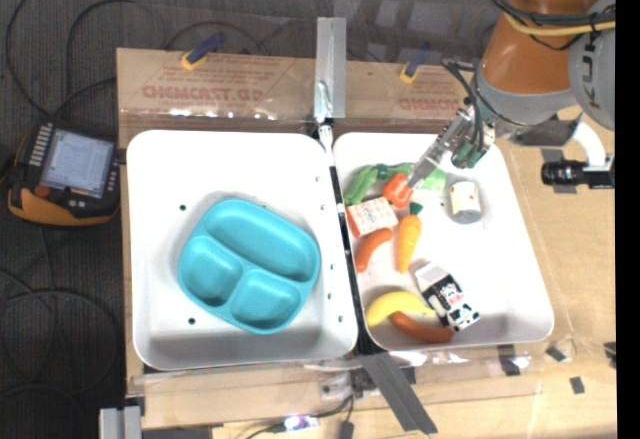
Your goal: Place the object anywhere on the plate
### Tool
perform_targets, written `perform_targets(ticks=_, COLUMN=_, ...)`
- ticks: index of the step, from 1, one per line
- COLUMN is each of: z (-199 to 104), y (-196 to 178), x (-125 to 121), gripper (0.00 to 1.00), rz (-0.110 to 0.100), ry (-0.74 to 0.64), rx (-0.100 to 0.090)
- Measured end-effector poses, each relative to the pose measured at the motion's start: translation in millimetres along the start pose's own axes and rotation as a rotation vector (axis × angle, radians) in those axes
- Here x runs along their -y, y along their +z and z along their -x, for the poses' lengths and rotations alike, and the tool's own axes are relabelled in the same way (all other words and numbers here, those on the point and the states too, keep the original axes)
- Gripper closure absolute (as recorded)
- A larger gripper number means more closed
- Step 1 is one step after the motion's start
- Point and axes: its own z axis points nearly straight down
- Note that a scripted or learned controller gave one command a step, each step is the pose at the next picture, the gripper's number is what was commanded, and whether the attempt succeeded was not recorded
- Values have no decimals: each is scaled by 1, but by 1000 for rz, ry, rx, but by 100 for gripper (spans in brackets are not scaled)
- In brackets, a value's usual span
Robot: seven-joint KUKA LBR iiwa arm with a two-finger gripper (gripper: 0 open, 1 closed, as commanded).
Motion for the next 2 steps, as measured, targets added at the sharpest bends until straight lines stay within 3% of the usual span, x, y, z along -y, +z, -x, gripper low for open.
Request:
perform_targets(ticks=1, z=-70, y=11, x=-56, gripper=100, rz=-3, ry=12, rx=0)
perform_targets(ticks=2, z=-125, y=37, x=-103, gripper=100, rz=-7, ry=-268, rx=2)
